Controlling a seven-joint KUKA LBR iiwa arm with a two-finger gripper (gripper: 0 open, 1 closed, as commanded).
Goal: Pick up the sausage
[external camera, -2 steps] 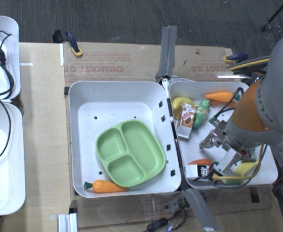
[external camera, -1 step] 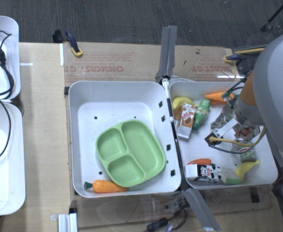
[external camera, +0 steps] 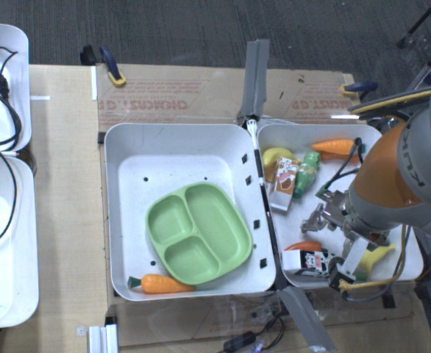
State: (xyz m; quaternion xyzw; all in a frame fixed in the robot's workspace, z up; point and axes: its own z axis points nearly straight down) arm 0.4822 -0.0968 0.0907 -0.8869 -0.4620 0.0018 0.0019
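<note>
The sausage [external camera: 302, 246], a short reddish-orange piece, lies near the front of the right bin [external camera: 414, 265], just above a small black, white and red box [external camera: 312, 260]. My gripper [external camera: 323, 219] hangs low over the right bin, a little above and to the right of the sausage in the camera view. The grey arm with its orange band [external camera: 388, 186] comes in from the right and hides part of the bin floor. I see nothing held in the gripper.
The right bin also holds an orange carrot [external camera: 333, 147], a yellow fruit [external camera: 276, 155], a small carton [external camera: 285, 182], a green bottle [external camera: 305, 173] and a banana [external camera: 372, 259]. In the left bin [external camera: 127, 153] lie a green divided plate [external camera: 198, 232] and another carrot [external camera: 160, 284].
</note>
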